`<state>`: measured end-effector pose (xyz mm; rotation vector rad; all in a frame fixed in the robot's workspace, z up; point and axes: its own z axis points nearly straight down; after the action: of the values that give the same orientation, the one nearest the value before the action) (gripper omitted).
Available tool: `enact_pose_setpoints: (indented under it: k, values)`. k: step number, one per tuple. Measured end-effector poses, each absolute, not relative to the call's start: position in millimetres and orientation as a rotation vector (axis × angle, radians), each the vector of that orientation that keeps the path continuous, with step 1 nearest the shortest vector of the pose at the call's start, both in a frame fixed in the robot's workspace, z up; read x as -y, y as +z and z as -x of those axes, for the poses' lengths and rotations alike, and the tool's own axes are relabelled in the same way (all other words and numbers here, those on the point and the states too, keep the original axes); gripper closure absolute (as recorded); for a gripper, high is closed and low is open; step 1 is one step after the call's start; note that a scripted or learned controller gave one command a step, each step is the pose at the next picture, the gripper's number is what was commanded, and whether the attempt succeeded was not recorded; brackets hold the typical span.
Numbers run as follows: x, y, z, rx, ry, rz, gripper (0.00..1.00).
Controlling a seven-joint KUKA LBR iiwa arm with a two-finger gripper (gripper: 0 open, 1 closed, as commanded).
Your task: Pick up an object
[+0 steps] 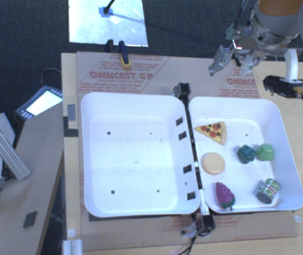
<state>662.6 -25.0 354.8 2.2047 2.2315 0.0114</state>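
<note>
The right bin (278, 116) holds a pizza slice (213, 132), a round tan cookie (213, 163), a dark teal lump (246, 153), a green cup-like piece (266, 152), a purple grape bunch (225, 194) and a small can (268, 190). My gripper (233, 61) hangs high above the bench behind the right bin's far edge, away from all of them. Its two fingers stand apart with nothing between them.
The left bin (95, 110) sits beside the right one, joined by a black clamp strip (189, 153). Both rest on a cardboard sheet (140, 73). A shiny metal plate (107, 15) lies at the back, and a tablet (40, 104) at the left.
</note>
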Motion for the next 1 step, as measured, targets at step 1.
enact_pose_setpoints:
  k: [1]
  values:
    - [-43.4, 424.7, -669.3, -2.230, 0.014, -2.205, 0.00]
